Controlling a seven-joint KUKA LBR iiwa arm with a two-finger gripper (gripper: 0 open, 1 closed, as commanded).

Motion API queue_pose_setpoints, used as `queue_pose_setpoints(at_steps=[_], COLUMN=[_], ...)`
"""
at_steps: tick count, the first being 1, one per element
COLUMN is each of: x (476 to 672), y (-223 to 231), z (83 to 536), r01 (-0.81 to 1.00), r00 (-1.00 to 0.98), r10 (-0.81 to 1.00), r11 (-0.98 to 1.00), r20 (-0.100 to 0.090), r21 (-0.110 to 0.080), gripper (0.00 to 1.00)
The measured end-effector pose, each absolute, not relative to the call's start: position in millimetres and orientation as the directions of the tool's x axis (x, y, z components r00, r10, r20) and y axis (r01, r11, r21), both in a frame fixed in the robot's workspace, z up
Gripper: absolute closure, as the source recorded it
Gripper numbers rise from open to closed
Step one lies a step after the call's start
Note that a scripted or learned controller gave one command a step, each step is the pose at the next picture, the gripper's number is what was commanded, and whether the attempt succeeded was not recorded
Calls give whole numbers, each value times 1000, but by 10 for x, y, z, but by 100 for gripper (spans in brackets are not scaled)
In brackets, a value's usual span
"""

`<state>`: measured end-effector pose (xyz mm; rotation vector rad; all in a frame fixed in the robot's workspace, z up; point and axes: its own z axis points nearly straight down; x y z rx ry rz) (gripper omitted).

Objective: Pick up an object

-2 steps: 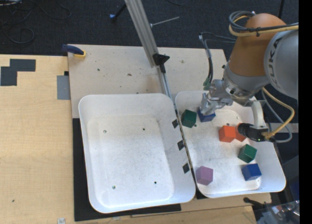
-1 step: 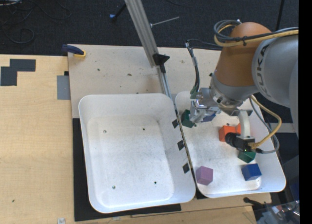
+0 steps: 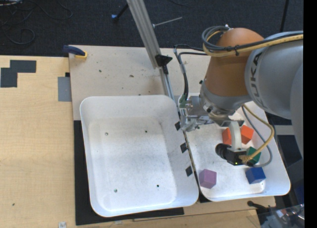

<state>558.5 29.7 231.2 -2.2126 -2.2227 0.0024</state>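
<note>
The right bin (image 3: 280, 186) holds a purple cube (image 3: 207, 178) near its front left, a blue cube (image 3: 255, 174) near its front right, an orange block (image 3: 238, 135) further back, and a green piece (image 3: 253, 153) partly hidden between them. My gripper (image 3: 188, 119) hangs low over the left edge of the right bin, close to the wall shared with the left bin. It is behind and to the left of the purple cube, apart from every object. I see nothing in its grasp.
The left white bin (image 3: 87, 107) lies beside the right one. A slanted aluminium bar (image 3: 146, 29) rises behind the bins. A small blue and yellow clamp (image 3: 75, 50) sits at the bench's back left corner. The bulky arm covers the right bin's back.
</note>
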Motion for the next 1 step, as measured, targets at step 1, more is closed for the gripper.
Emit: queue_pose_setpoints(at_steps=[1], x=[5412], y=[827], z=[2228], r01=[1000], r00=[-5], r10=[1000], r11=[5], r20=[2], r21=[-6], gripper=[100])
